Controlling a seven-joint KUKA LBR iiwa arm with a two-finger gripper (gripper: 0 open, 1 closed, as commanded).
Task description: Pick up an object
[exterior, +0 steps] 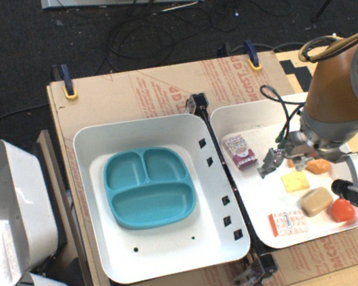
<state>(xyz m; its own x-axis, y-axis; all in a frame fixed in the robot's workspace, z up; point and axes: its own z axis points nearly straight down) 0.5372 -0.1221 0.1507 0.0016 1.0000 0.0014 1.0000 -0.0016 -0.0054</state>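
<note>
Camera view | pincer [269,162] state unclear, mid right bin [256,113] | yellow block [295,182] near.

Bright, even light falls from above onto my bench, so the left bin [101,207] and the right bin [256,115] look almost washed out, with mild glare on their white floors. Shadows are soft and short, tucked beneath my arm [337,87]. The dark floor [146,35] beyond stays dim, and focus is slightly soft overall.
</note>
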